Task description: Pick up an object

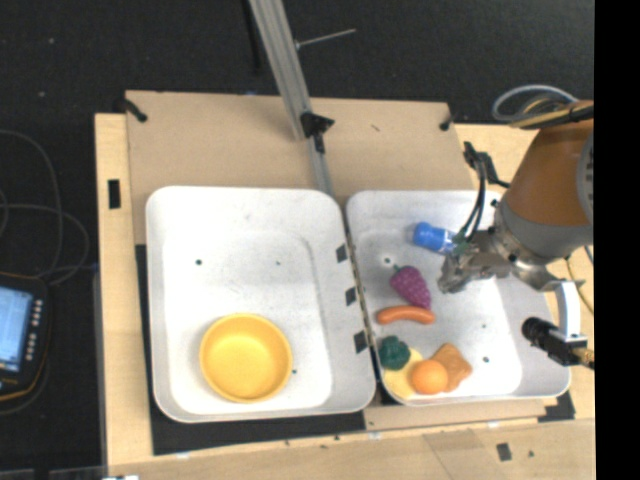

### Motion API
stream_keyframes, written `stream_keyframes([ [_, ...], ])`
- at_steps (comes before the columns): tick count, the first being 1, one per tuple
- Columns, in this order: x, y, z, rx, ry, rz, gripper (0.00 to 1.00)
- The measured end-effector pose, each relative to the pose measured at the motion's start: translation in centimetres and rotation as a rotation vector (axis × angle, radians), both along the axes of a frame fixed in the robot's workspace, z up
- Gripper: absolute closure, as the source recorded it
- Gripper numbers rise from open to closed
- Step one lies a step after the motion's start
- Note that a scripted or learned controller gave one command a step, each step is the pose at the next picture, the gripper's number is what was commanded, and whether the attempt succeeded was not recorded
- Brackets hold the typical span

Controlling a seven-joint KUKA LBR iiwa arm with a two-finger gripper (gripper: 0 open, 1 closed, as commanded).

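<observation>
Now reaching: hand (456, 274) low in the right bin (500, 368), nothing held.
Whether it's open I cannot tell. Grapes (410, 286) lie just left of it, blue cup (431, 236) just above-left; next it must settle over one and close.

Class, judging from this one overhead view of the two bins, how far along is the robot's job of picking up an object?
Done: the arm has reached into the right bin, its gripper low between the blue object and the purple grapes. In hand: nothing visibly; the grapes, orange sausage, orange ball and blue object all lie on the bin floor. Left: grasping and lifting one. The yellow bowl sits in the left bin.
</observation>
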State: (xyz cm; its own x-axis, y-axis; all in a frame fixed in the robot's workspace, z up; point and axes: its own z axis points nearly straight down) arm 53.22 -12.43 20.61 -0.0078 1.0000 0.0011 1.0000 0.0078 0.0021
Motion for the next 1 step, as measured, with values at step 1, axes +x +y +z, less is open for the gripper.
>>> stream_keyframes([
  [1, 2.62, 3.65, 0.86, -0.001, -0.001, -0.001, 1.00],
])
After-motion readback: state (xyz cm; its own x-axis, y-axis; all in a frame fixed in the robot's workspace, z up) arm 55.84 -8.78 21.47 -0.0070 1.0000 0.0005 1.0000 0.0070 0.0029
